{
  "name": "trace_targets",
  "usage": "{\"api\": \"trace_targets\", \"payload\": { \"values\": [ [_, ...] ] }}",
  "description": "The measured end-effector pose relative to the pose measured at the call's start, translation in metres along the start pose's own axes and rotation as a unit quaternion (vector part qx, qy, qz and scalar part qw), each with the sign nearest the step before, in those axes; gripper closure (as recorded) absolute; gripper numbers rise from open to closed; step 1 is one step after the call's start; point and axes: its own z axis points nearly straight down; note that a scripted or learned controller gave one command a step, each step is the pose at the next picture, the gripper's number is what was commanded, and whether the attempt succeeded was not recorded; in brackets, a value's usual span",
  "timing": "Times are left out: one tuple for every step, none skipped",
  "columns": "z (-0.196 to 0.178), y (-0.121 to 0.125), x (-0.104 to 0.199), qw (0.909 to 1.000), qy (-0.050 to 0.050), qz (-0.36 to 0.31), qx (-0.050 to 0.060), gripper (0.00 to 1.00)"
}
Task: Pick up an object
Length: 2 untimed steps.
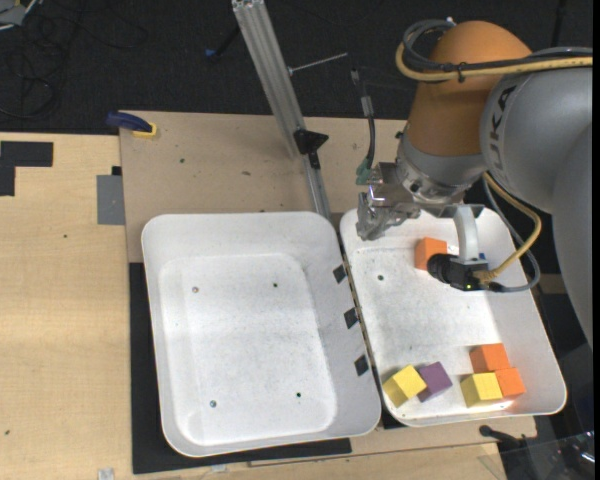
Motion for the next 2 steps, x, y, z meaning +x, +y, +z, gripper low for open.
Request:
{"api": "trace_targets", "payload": {
  "values": [
    [0.001,-0.007,0.043,1.0000,0.000,0.000,0.000,1.00],
    [-0.001,-0.013,0.095,1.0000,0.000,-0.001,-0.001,1.00]
  ]
}}
